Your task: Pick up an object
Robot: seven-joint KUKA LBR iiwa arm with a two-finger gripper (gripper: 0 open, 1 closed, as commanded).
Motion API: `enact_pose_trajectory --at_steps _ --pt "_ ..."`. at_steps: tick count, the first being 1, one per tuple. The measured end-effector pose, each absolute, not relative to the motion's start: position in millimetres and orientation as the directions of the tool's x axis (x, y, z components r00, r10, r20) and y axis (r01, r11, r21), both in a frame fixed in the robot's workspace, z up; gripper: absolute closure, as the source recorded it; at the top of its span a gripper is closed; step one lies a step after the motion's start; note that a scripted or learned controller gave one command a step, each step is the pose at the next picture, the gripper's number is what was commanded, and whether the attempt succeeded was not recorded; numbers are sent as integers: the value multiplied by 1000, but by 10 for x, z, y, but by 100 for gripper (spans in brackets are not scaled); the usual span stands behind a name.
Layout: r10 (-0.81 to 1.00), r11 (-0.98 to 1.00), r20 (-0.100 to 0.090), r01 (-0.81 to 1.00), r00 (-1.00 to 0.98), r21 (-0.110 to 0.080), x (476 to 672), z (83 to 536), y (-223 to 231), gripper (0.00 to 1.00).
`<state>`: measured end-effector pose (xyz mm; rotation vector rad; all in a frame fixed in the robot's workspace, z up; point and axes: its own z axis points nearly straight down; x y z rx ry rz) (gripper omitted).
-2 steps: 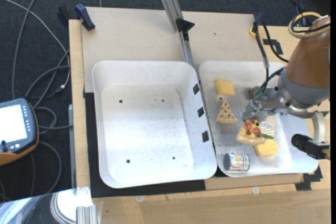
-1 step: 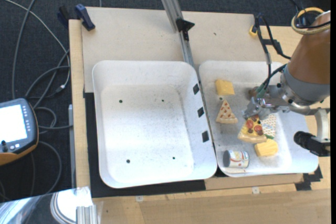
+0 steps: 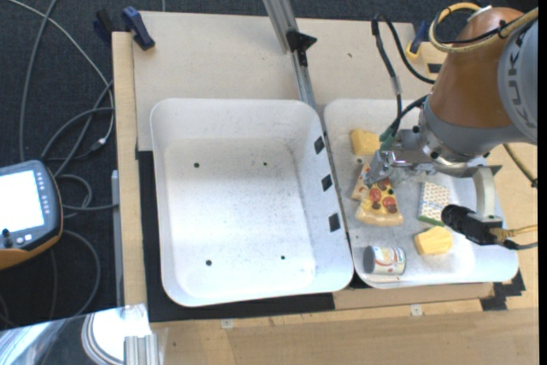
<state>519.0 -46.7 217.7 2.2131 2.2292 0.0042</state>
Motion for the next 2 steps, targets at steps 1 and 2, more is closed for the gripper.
enact_pose_trajectory --at_steps 1,2 --pt "1000 6 2 1000 -6 -1 5243 2114 45 100" --pt "1000 7 3 1000 -7 2 5239 2275 545 100"
